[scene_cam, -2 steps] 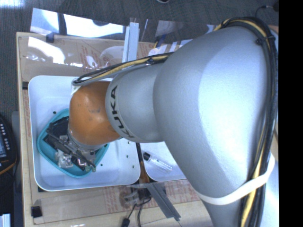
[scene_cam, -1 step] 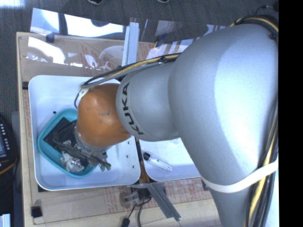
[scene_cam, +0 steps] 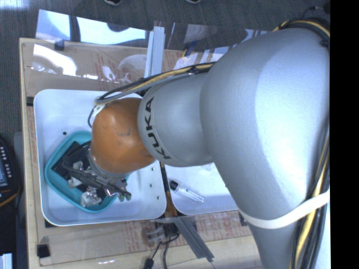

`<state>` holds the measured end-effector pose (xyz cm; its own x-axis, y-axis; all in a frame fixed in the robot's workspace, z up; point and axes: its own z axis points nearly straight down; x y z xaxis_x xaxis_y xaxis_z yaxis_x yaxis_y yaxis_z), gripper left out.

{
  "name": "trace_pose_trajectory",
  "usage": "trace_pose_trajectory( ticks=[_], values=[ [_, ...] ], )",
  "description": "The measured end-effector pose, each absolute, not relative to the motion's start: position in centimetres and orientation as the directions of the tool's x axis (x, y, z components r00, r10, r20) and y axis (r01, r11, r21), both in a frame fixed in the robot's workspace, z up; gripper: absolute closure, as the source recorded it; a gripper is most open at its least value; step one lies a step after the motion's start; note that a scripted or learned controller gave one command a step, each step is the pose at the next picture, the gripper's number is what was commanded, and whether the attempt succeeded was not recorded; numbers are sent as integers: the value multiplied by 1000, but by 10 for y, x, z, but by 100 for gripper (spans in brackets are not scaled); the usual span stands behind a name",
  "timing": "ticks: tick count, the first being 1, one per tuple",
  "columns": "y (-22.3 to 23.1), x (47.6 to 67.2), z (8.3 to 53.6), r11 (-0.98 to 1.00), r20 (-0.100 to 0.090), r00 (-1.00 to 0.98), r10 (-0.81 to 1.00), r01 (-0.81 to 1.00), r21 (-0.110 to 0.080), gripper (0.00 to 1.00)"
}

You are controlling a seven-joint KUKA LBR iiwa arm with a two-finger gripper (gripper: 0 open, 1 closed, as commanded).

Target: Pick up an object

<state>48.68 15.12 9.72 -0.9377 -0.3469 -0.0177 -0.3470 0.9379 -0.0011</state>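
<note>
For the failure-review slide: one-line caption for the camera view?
KUKA arm reaches into the left bin, gripper down over a teal tray.

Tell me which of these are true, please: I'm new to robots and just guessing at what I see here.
1. The gripper hangs over a teal dish in the left bin. True.
2. The arm reaches in from the left. False: it comes from the right.
3. A small pen-like thing lies in the right bin. True.
4. The band above the wrist is blue. False: the band is orange.
5. The teal dish sits in the right bin. False: it sits in the left bin.
</note>
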Motion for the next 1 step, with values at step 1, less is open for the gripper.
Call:
trace_pose_trajectory(
  ticks=[1],
  values=[
    [173, 526, 208, 784, -6, -784, -621, -621, -2, 0]
  ],
)
